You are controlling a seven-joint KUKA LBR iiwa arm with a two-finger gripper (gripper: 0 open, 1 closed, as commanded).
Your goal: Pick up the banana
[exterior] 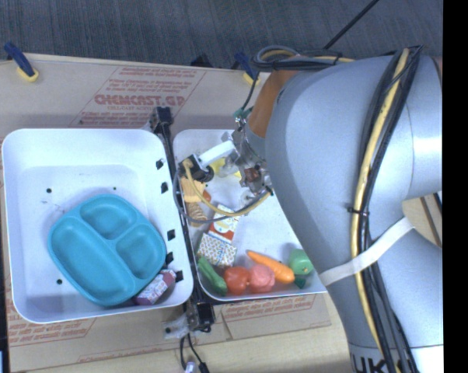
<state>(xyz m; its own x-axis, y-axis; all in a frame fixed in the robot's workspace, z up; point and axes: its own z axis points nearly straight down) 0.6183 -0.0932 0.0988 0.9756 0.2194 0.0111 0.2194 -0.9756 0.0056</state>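
In the camera view my gripper (pixel 235 167) reaches down into the upper part of the right bin (pixel 296 231), with the grey arm covering most of that bin's right side. A pale yellow shape that looks like the banana (pixel 192 192) lies against the bin's left wall, just left of and below the gripper. Part of it is hidden by the gripper's fittings. I see nothing clearly held at the gripper.
The left bin (pixel 32 177) holds a blue divided plate (pixel 106 247) and a small dark pink packet (pixel 156 288). At the front of the right bin lie a patterned carton (pixel 218 243), a green vegetable (pixel 211 274), a red tomato (pixel 236 280), a carrot (pixel 271 264) and a green pepper (pixel 300 263).
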